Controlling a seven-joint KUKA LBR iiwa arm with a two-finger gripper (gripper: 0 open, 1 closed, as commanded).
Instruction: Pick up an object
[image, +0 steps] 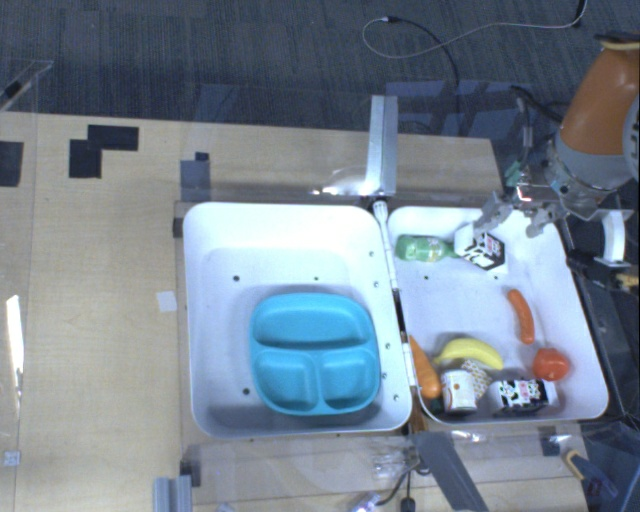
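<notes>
Cow-print carton (487, 251) just beneath tool (517, 212).

Robot lab: wooden bench (100, 300), twin white bins (210, 330), loose cable (440, 40).

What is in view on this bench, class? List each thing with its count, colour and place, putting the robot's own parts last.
bins: 2, white, side by side on the bench
divided plate: 1, blue, left bin
green bottle: 1, green, right bin, far edge
black-and-white carton: 1, beside the green bottle
sausage: 1, orange, right bin, middle
banana: 1, yellow, right bin, near side
carrot: 1, orange, right bin's left wall
tomato: 1, red-orange, near right corner
small cans: 2, patterned, near edge
end effector: 1, grey, above the right bin's far edge
</notes>
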